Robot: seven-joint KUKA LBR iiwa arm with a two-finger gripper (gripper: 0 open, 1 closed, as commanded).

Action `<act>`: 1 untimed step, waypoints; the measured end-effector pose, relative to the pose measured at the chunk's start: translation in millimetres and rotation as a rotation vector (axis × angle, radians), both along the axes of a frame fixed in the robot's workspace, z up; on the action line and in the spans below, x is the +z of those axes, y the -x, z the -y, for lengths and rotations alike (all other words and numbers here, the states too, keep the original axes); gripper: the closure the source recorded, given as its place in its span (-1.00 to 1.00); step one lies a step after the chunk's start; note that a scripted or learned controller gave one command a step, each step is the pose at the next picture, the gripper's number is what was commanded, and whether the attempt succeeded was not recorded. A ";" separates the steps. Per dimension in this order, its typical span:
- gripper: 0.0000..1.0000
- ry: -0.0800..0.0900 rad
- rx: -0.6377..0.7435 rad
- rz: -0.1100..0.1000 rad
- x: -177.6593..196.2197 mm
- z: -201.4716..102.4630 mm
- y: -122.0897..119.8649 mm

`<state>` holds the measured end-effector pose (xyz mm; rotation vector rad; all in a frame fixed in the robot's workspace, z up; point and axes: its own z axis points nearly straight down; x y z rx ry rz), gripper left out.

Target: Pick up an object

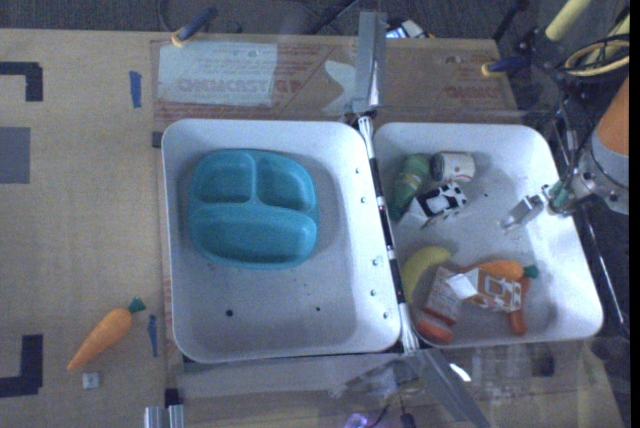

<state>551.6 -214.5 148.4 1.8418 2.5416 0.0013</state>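
the right white bin (pixel 560 161) holds a loose heap of small toy groceries. near its upper left lie a green bottle-shaped toy (pixel 407 184), a small cream-coloured can with a red band (pixel 453 165) tipped on its side, and a black-and-white cow-patterned carton (pixel 441 202) just below the can. lower down sit a yellow rounded banana-like piece (pixel 424 265), an orange plastic carrot with a green top (pixel 505 271), and a flat orange-and-white snack packet (pixel 470 293) lying partly over the carrot and touching the yellow piece. the print on the packet and the can is too blurred to read. behind the bins a taped sheet (pixel 219 75) carries pale lettering, not legible.

the grey arm reaches in from the right, its orange band at the frame edge. the two-finger gripper (pixel 521 212) hangs over bare floor in the right bin's upper right part, well apart from the toys. its fingers look slightly spread with nothing between them.

the left white bin (pixel 190 316) carries a teal divided plastic plate (pixel 254 207). another orange toy carrot (pixel 101 336) lies on the wooden bench (pixel 70 216), left of the bins.
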 end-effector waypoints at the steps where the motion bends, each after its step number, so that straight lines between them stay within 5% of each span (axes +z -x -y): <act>1: -1.00 -0.003 -0.343 0.001 -62.1 -70.1 70.7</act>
